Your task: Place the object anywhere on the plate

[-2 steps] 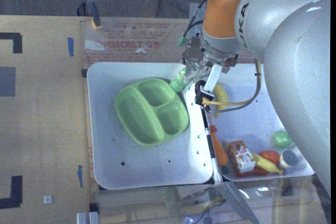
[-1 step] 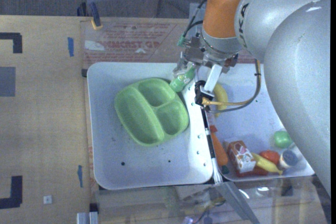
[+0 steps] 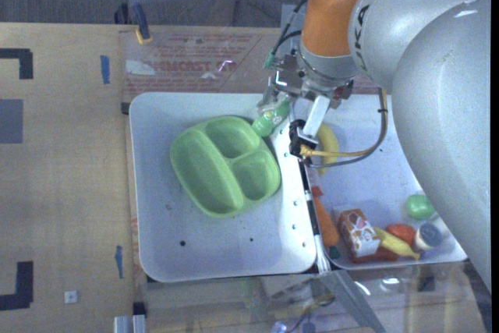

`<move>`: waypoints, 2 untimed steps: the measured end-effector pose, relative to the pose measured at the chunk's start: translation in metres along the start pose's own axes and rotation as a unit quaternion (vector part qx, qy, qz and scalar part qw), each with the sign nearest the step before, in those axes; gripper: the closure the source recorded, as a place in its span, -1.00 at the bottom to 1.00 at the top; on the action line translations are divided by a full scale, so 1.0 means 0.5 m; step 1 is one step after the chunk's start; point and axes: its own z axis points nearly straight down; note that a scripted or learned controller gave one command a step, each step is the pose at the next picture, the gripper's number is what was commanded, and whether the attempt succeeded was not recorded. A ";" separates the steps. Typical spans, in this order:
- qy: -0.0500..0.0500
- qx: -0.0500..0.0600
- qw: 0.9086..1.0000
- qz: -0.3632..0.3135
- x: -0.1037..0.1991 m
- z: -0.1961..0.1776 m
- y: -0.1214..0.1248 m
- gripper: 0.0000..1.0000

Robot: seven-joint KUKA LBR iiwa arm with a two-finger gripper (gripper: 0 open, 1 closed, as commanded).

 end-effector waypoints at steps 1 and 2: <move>0.000 -0.001 1.000 -0.001 0.001 -0.021 0.001 1.00; 0.000 0.003 0.999 0.047 -0.003 0.021 -0.037 1.00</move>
